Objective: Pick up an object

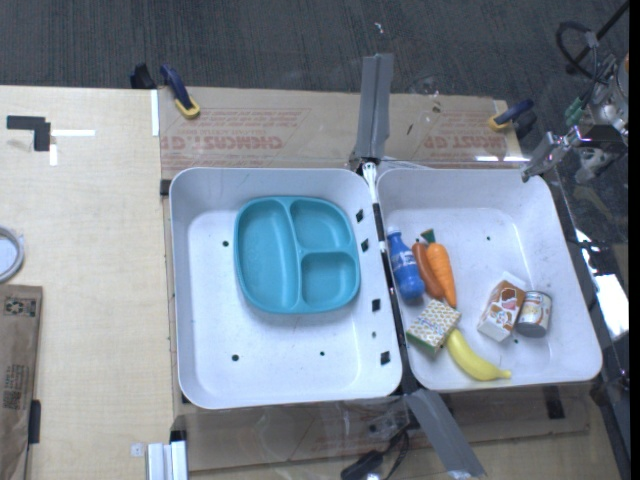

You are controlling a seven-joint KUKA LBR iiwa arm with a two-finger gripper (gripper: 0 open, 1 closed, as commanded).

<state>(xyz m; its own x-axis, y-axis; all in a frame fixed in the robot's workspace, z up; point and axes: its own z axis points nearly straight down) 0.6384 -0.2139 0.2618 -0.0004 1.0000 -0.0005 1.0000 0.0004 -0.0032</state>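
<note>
Two white bins are sitting side by side on the bench; the left bin (pixel 195 298) is holding a teal divided plate (pixel 296 255) lying flat toward its far half; the right bin (pixel 480 213) is carrying all the loose objects, gathered in its near half. A blue bottle (pixel 405 266) is lying against the bin's left wall, with a carrot (pixel 438 271) just beside it and touching it; a small chequered box (pixel 433 325) is resting below the carrot; a banana (pixel 474 359) is curving along the near edge, just beside the box; a small carton (pixel 502 310) and a can (pixel 535 313) are leaning together toward the right wall. Whether the gripper is spread or pressed together, I cannot tell; nothing is being lifted off the bin floor.
</note>
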